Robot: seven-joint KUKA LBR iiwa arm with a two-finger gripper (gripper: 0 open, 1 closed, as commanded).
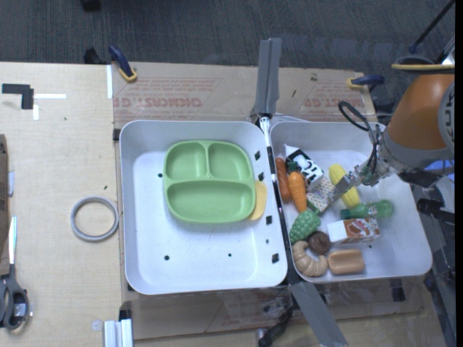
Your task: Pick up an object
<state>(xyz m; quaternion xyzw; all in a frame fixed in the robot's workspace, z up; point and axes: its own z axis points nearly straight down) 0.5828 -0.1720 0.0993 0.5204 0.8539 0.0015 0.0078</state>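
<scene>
While no single object had been named for you, the candidates all lay in the right bin (405, 262): a yellow corn cob (344, 185), an orange carrot (296, 188), a black-and-white carton (307, 166), a green bumpy piece (304, 224), a green bottle-like toy (370, 210), a red-and-white packet (354, 230), a chocolate doughnut (318, 242), a croissant (309, 262) and a tan bread block (346, 261). Your gripper (329, 199) reached down among them, its tip just beside the corn cob and near the carrot. Whether it was spread or closed, I could not tell, and nothing showed plainly in its grasp. By my judgement the pick was not yet done: every item rested on the bin floor, so grasping and lifting remained. Beside it, the left bin (145, 251) carried a green divided plate (210, 181). Around both bins you had a pale wooden table (51, 172) with a tape ring (95, 217) and scissors (13, 298), then dark carpet (217, 13) beyond.
</scene>
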